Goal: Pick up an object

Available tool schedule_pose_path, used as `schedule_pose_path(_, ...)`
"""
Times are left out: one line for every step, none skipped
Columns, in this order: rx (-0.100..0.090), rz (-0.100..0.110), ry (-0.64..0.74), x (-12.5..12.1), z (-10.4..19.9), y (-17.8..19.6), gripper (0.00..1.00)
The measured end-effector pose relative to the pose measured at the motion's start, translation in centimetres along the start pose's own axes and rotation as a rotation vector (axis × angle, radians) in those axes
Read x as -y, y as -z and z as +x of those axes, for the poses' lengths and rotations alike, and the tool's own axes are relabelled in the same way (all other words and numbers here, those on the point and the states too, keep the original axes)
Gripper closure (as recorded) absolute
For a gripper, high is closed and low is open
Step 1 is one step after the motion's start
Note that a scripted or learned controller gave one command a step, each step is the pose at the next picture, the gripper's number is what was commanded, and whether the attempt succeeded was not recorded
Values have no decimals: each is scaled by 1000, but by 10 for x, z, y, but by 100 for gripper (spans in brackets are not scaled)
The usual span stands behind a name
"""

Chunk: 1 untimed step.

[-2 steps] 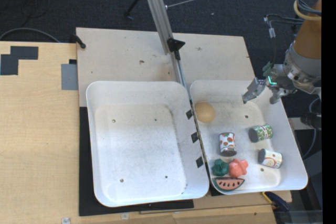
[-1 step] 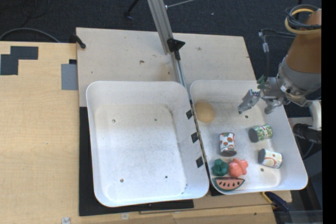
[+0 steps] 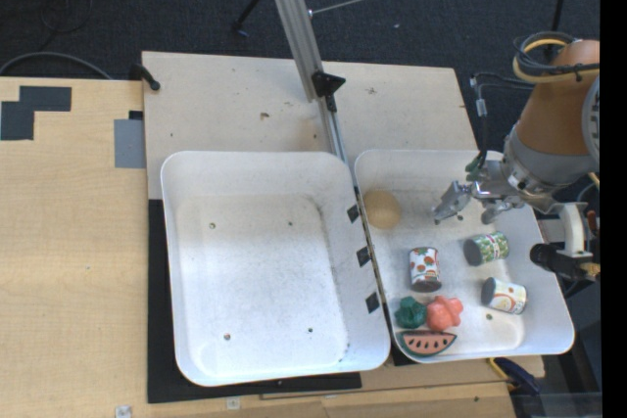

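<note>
The arm (image 3: 560,113) runs off the right edge; labels on 3 small cans (image 3: 423,268) are unreadable.

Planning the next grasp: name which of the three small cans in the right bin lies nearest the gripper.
The green-patterned can, lying tipped just below the gripper. The strawberry can and the yellow-marked can sit lower, farther away.

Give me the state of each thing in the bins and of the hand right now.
Hand: over the right bin, nothing seen in it.
Tan ball: resting by the bin's left wall.
Strawberry can: upright.
Green can: lying on its side.
White cup: lying on its side.
Watermelon slice: flat at the front rim.
Left bin: level.
</note>
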State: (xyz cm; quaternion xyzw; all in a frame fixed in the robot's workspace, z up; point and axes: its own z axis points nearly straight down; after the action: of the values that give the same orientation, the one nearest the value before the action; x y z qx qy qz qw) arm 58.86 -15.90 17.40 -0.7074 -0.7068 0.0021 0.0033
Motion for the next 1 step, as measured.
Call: schedule_pose_path(0, 0, -1, 2, 3, -44, 0)
